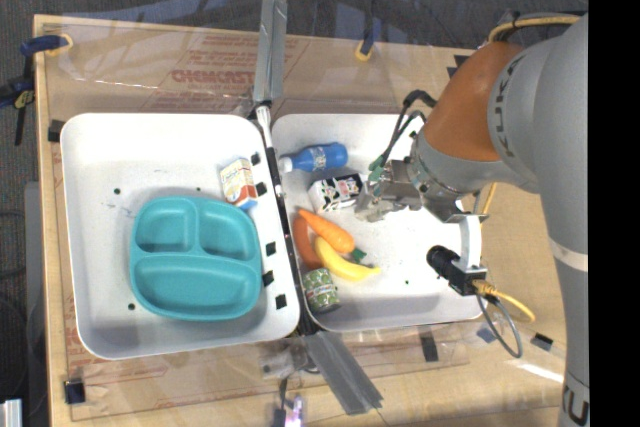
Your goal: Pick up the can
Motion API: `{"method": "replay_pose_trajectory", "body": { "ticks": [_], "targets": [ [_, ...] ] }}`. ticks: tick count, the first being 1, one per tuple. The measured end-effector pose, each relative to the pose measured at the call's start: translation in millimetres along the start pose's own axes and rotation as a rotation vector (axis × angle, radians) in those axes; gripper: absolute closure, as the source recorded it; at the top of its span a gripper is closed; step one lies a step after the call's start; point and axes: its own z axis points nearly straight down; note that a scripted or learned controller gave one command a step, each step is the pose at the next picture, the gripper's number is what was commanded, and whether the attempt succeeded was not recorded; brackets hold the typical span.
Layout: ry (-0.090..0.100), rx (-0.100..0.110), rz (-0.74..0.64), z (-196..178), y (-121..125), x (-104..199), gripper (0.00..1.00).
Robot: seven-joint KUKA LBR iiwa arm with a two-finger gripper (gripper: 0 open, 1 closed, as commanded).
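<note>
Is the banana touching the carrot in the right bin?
Touching. The camera view shows the banana lying against the carrot, overlapping its lower edge with no gap.

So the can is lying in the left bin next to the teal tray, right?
Not quite. The camera view shows the can in the right bin, at its near left corner beside the banana. The teal tray is in the left bin.
</note>
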Motion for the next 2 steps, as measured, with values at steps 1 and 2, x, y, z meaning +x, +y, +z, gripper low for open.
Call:
{"method": "replay_pose_trajectory", "body": {
  "ticks": [1, 2],
  "targets": [
    [0.000, -0.030, 0.241, 78.2, -33.4, 34.7, 1.00],
    [0.002, 0.000, 0.260, -8.2, -66.0, 167.3, 1.00]
  ]
}}
